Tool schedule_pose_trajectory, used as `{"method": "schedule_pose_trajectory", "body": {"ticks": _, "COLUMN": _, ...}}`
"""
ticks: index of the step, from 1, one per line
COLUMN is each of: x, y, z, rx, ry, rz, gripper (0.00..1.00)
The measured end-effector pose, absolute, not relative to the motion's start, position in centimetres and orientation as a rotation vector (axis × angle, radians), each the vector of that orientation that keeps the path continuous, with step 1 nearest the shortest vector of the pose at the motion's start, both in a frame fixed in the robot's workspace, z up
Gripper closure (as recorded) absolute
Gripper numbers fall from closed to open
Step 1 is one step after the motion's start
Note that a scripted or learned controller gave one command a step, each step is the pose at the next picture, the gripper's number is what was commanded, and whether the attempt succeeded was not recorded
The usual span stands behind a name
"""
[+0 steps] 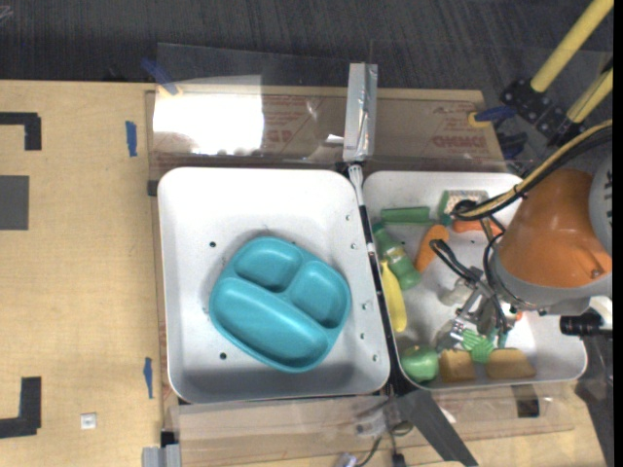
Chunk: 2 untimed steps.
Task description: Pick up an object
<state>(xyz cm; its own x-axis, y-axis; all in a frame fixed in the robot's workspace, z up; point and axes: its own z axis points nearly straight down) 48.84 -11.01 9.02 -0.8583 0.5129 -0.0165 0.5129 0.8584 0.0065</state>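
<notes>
Far to the left of the tool (474,321), a turquoise plastic divided plate with three compartments (281,302) is lying in the left shallow white bin (185,212), its long axis running from upper left to lower right. Both bins are sitting on the tan wooden worktop (68,261).

In the right shallow white bin (560,363), just left of the tool, a yellow banana-shaped toy (392,298) is lying against the dividing wall, its long axis running almost straight up and down the view. A small green and yellow bottle-like piece (398,263) is resting at its upper end. Up and to the left of the tool, a green stick-shaped piece (404,215) is lying crosswise, and an orange carrot-shaped toy (431,245) is slanting from upper right to lower left.

Below and left of the tool, a round green toy (421,363) is sitting at the near wall. Directly under the tool, a tan bread-shaped piece (456,363) is lying, with a second tan loaf-shaped piece (510,362) just to its right, lengthwise along the near wall.

The tool is hanging low over these pieces with something small and green at its tip; whether its fingers are closed on anything cannot be told. Above it, the grey arm with the orange band (555,236) is covering the right part of the bin.
</notes>
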Motion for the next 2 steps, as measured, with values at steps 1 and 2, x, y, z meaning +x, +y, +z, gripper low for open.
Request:
{"method": "schedule_pose_trajectory", "body": {"ticks": 1, "x": 54.5, "y": -10.4, "z": 9.0, "rx": 1.173, "ry": 2.901, "rz": 0.004, "gripper": 0.0}}
{"method": "schedule_pose_trajectory", "body": {"ticks": 2, "x": 50.3, "y": -13.6, "z": 9.0, "rx": 1.003, "ry": 2.963, "rz": 0.002, "gripper": 0.0}}
